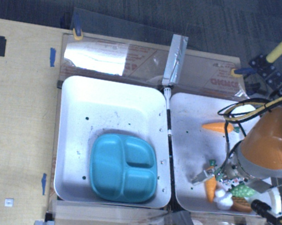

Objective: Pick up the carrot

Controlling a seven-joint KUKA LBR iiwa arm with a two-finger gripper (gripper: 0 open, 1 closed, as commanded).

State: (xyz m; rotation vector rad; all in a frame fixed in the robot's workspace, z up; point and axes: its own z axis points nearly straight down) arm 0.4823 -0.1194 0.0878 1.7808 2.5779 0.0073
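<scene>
The carrot (216, 126) is an orange cone with a green top, lying on its side at the back of the right bin (189, 142). My gripper (213, 173) hangs low over the front of that bin, well in front of the carrot and apart from it. It sits right above a pile of small toy foods. A short orange piece (209, 189) lies just under its tip. The orange-banded wrist (265, 145) covers much of the gripper from above.
A blue divided plate (123, 168) lies in the front of the left bin (79, 106). In the right bin's front corner sit a white piece (224, 201), a green piece (245, 191) and a brown piece (242, 205). Cables (242, 112) loop over the carrot's leafy end.
</scene>
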